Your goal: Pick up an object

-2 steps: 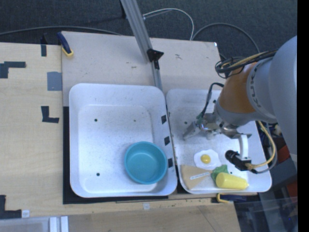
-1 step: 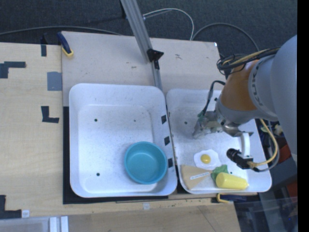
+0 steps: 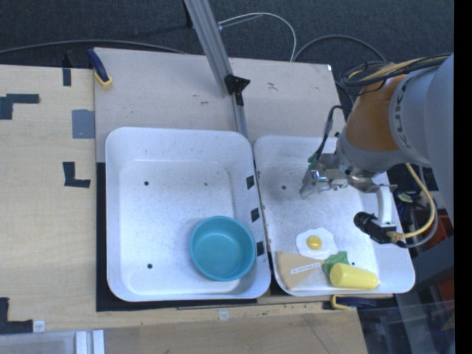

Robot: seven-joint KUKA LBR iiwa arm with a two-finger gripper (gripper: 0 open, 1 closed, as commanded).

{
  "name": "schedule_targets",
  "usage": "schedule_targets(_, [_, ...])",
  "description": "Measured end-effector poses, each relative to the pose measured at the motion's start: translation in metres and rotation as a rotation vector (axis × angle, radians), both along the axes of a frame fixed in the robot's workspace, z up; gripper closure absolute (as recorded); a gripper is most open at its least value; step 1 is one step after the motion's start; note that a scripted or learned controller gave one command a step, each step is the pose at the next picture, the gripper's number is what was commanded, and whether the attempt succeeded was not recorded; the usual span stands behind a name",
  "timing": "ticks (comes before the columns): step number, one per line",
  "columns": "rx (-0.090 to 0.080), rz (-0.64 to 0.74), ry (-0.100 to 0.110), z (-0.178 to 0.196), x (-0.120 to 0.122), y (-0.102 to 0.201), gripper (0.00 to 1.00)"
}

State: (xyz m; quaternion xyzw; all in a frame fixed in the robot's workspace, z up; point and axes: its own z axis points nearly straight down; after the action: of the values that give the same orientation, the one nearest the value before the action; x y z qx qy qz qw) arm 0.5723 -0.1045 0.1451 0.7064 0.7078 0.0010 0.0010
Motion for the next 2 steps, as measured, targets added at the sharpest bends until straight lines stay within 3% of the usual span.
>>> schedule_targets(2, [-0.001,0.001,-0.003,0.105,-0.004,0.01,1.0])
